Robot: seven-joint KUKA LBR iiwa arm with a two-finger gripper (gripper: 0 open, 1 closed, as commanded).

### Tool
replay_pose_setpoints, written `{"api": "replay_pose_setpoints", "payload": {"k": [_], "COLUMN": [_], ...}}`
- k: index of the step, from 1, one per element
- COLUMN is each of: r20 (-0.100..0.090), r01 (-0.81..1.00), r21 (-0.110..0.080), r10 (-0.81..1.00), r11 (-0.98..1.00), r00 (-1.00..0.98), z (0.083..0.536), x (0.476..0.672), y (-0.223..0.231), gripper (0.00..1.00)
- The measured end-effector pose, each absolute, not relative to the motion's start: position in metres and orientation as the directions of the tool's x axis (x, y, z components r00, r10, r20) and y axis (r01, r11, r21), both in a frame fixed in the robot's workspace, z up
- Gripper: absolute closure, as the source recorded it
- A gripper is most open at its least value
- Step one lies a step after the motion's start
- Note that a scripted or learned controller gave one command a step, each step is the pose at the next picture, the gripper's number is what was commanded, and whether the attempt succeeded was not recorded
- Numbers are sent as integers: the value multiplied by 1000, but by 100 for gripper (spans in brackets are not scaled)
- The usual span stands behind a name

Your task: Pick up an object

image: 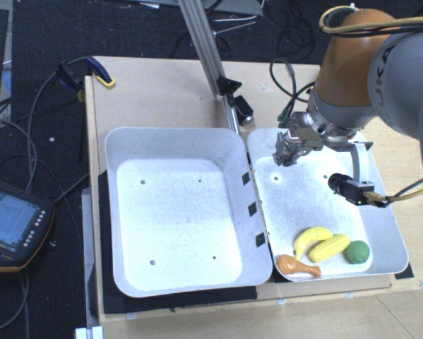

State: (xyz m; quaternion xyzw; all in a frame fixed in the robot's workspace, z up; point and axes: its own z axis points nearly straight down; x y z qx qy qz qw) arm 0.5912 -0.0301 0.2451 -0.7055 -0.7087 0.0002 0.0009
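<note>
Task barely started as far as visible: nothing lifted, all objects lying in the right bin (380, 214), near its front corner, well apart from the hand (287, 150), which hangs over the back-left part of that same bin, close to the divider between the bins. Cannot tell the hand's state, it's a dark cluster seen from above and too small to read; nothing visibly between it. Arm (370, 62) comes in from the right, orange band above the wrist, a cable looped over the top. Candidate objects, all toy-food looking: yellow banana (310, 239), curved, lying flat; yellow corn cob (330, 248) just beside it and touching or nearly touching, ridged surface; green round thing (357, 252) just right of the corn, maybe a lime or small ball, can't say which; orange piece (296, 265) in front of the banana near the bin's front wall, bulbous with a thin tail, possibly a drumstick or a carrot shape. They're clustered tight, so a pick of one likely nudges the neighbours. Left bin (126, 154) has bare speckled floor. Left to do, judging from this: move the hand forward across the bin to the cluster, descend, close on one item, lift clear. Small rounded plastic shapes, probably light and slippery, green one likely to roll
</note>
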Motion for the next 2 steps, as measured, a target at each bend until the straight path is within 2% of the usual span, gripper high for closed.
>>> {"api": "replay_pose_setpoints", "payload": {"k": [1, 2], "r20": [1, 0], "r01": [1000, 1000], "r21": [0, -1], "r10": [1000, 1000], "r11": [4, 3], "r00": [-4, -3], "z": [250, 237], "x": [606, 630], "y": [20, 56], "gripper": [100, 100]}}
